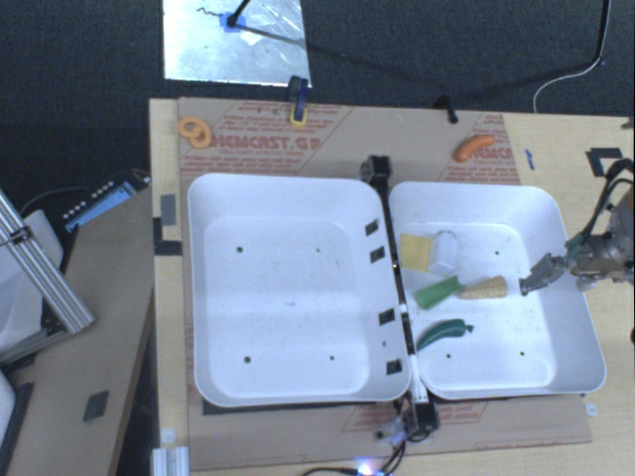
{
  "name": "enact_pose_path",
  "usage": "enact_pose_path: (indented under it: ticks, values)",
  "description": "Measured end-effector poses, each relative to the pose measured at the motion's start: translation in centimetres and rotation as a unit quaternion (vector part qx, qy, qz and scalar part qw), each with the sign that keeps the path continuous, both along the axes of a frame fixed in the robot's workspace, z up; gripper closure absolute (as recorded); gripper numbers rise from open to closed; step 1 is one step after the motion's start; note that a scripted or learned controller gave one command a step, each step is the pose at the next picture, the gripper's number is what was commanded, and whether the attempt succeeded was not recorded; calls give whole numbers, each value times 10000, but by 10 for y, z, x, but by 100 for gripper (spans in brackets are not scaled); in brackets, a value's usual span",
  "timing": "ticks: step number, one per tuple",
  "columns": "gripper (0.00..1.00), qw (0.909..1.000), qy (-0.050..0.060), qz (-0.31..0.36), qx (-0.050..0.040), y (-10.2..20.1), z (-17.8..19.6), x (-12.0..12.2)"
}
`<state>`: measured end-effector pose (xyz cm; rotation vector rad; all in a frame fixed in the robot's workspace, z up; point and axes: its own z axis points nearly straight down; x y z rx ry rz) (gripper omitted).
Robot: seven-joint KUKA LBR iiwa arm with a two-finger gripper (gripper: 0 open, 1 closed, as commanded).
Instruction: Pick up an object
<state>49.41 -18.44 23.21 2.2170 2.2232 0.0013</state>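
Corn cob (483, 288) lying mid right bin (571, 360), beside green pepper (440, 333); gripper (541, 275) near right rim; grip state impossible to tell.

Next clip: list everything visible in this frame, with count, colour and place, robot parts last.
white bins: 2, white, side by side on the bench
yellow block: 1, yellow, right bin, upper left part
clear pale piece: 1, whitish, right bin, against the yellow block's right side
green and tan tool: 1, green handle with tan end, right bin, centre left
dark green pepper-like item: 1, dark green, right bin, lower left
orange sausage-like item: 1, orange, on the bench behind the right bin
orange ring: 1, orange, bench's far left corner
yellow and blue clamp: 1, bench's far edge
gripper: 1, grey, above the right bin's right side, holding nothing that I can see
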Motion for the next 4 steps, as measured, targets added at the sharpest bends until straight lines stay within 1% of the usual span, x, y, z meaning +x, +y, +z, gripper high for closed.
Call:
enact_pose_path:
  ticks: [1, 2, 3, 4]
  values:
    - [100, 10000, -19, 18, -4, 0, 11, 1]
    - [100, 9999, -94, 2, -43, -25, 171, -6]
    - [100, 9999, -94, 20, -33, -13, 313, -4]
    - [100, 10000, 46, 67, 26, 102, 197, 16]
